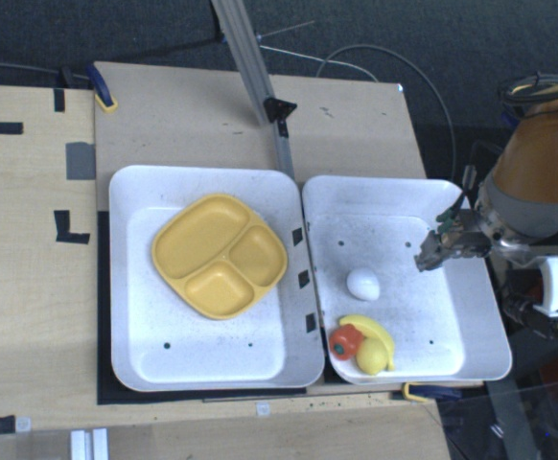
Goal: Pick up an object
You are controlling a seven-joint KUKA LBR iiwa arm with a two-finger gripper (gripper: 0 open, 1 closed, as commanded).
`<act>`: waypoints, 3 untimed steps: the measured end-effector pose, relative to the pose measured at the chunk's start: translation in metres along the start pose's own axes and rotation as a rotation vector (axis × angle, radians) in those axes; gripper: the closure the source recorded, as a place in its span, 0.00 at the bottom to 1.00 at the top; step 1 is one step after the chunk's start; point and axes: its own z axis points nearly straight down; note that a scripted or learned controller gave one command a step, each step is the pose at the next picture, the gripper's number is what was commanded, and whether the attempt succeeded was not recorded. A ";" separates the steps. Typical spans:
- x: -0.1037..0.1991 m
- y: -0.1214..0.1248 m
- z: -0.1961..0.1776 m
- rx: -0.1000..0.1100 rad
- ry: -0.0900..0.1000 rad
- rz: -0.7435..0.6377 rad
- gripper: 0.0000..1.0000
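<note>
While the gripper [430,255] hovers at the right bin's [471,353] edge—its grasp state cannot be told—a white egg [362,284] lies nearest. Reach looks short.

We see two bins side by side: left bin [130,353] holds a divided tray [220,255] toward its back; right bin [471,353] has an egg [362,284] mid-left, banana [372,333], lemon [373,356], tomato [347,340] clustered in near-left corner; gripper [432,255] over its right side
</note>
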 end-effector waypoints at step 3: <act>0.159 0.044 0.010 0.006 0.002 -0.005 1.00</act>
